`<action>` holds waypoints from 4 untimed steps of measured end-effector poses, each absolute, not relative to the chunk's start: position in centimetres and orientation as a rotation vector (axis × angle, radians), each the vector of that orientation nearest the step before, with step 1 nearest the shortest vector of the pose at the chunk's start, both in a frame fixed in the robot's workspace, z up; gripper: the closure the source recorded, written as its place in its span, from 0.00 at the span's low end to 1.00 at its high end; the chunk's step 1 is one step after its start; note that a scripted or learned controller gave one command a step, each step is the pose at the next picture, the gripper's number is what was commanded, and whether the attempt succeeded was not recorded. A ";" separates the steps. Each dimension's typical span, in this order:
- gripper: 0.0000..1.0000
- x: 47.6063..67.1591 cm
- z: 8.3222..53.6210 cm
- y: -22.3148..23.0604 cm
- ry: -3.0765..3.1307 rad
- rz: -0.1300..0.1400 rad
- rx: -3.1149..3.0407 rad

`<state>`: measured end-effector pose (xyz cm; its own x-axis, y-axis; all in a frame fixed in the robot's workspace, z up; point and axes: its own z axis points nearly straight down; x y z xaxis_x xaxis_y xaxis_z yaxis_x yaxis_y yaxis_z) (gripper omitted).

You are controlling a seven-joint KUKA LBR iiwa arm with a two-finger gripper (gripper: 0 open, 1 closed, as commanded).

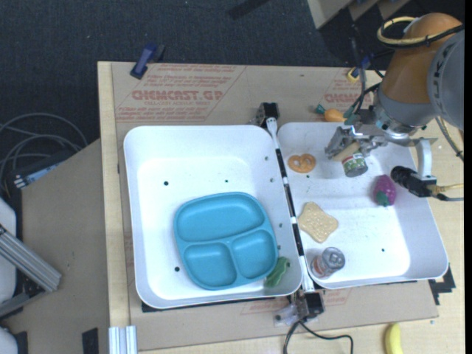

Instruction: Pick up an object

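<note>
The arm entered from 2 o'clock; the gripper (357,141) hung over the far part of the right bin (413,260). Its fingers were spread, and nothing sat between them. A small grey-green can (355,166) lay just beneath the fingertips, at 6 o'clock from them.

In the same bin, a pretzel (301,163) lay at 9 o'clock from that can, a magenta fruit (384,189) at 4 o'clock. A slice of toast (318,222) sat near the bin's centre-left, and a tin (328,261) lay at the near left corner.

The left bin (147,161) held a blue divided plate (223,240), with a green piece (277,272) touching the plate's 4 o'clock edge.
</note>
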<state>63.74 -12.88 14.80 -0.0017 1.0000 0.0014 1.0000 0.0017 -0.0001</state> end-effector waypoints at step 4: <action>1.00 52.5 21.8 3.8 -2.220 0.003 -2.218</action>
